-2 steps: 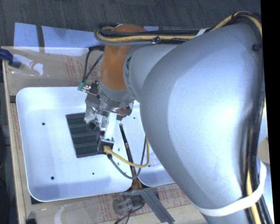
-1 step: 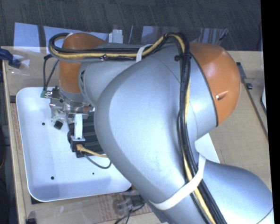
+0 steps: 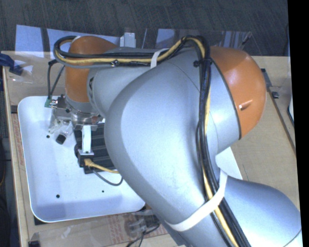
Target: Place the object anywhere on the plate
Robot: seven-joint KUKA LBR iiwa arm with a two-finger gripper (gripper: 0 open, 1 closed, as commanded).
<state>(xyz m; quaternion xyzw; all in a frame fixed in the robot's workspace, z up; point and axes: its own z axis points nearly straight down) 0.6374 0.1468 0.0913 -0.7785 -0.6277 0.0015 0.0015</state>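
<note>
Pincer [image 3: 62, 130] sits low over the white bin [image 3: 58, 178], near its far-left corner. Open or closed: can't tell from this angle. The arm [image 3: 171, 145] blocks the bin's right side and most of the counter [image 3: 279, 118], so can't tell where the object or the plate lies. Nothing seen held.

Judgement: looks like a reach or grasp, early in the task. To do it well, come straight down centred on the object, keep off the bin wall, and confirm the grip before lifting.

Reddish print on the card [image 3: 119, 227] at the near counter edge is too blurred to read.
</note>
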